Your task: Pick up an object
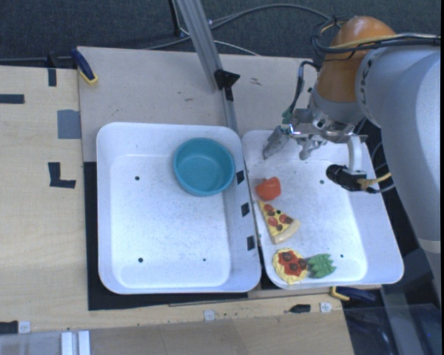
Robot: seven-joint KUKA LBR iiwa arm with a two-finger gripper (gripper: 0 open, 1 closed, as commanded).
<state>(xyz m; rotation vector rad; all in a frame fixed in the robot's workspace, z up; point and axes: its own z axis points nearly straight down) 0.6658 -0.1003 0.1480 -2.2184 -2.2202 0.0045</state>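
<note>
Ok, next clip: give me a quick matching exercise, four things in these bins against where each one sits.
Things:
1. blue bowl
2. red tomato toy
3. pizza slice
4. gripper

Places:
A. near front edge of right bin
B. top of left bin
C. over far end of right bin
D. right bin, just behind the pizza slice

Pairs: 1-B, 2-D, 3-A, 4-C

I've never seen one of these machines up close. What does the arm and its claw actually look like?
The arm is a thick, rounded grey tube with an orange band above the wrist. Thin black cables loop around that orange part. At the end sits a small metallic claw with two slim grey fingers, and a black fitting with a yellowish cable hangs beside it.
</note>
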